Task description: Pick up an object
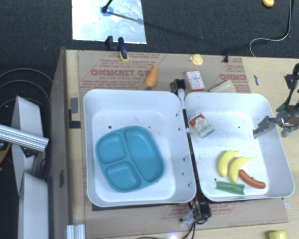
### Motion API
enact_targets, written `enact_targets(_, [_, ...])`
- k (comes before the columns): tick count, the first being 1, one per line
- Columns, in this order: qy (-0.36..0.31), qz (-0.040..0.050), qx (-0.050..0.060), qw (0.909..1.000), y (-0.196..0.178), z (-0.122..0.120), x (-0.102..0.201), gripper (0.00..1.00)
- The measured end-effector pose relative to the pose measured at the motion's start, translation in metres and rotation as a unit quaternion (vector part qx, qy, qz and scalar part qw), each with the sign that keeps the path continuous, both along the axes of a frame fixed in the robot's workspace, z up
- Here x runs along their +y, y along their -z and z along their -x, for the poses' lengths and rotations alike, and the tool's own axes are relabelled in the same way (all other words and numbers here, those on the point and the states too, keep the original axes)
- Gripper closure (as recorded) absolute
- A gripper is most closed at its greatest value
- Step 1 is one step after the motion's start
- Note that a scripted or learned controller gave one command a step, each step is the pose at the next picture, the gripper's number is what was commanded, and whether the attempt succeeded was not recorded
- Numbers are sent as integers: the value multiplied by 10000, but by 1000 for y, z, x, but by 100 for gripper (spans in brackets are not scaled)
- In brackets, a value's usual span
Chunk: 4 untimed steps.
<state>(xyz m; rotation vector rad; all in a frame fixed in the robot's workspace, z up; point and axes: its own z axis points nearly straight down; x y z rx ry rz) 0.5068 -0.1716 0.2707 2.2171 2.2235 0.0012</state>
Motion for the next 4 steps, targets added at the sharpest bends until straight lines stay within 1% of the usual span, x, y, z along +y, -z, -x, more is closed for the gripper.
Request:
enact_targets(1, [-5, -30, 71, 10000, 143, 8, 39, 0])
enact_targets(2, [3, 48, -91, 9999, 172, 16, 59, 0])
enact_targets(3, [5, 40, -107, 9999, 160, 14, 58, 100])
enact_targets(4, [-38, -6, -42, 10000, 82, -18, 105, 100])
